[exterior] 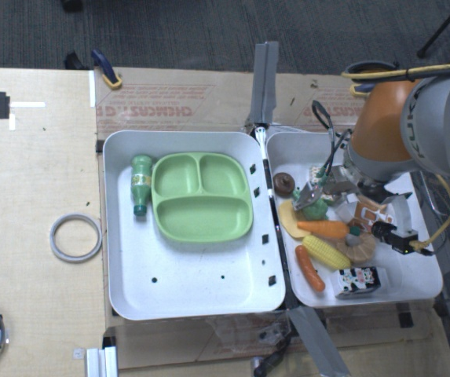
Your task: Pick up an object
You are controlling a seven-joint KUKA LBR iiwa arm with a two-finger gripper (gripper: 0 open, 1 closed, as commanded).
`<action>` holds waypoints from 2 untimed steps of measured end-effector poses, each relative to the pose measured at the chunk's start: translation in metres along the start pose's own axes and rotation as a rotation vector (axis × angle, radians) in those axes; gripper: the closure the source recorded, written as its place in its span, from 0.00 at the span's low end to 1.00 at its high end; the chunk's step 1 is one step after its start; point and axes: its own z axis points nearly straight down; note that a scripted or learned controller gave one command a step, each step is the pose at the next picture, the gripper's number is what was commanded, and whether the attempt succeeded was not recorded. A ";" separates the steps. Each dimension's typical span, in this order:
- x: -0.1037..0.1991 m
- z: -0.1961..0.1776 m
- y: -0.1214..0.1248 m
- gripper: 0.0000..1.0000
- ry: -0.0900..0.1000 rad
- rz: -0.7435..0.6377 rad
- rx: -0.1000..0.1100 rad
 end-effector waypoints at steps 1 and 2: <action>-0.002 -0.007 0.000 1.00 0.001 0.004 0.002; 0.025 -0.100 0.064 1.00 -0.001 0.037 0.000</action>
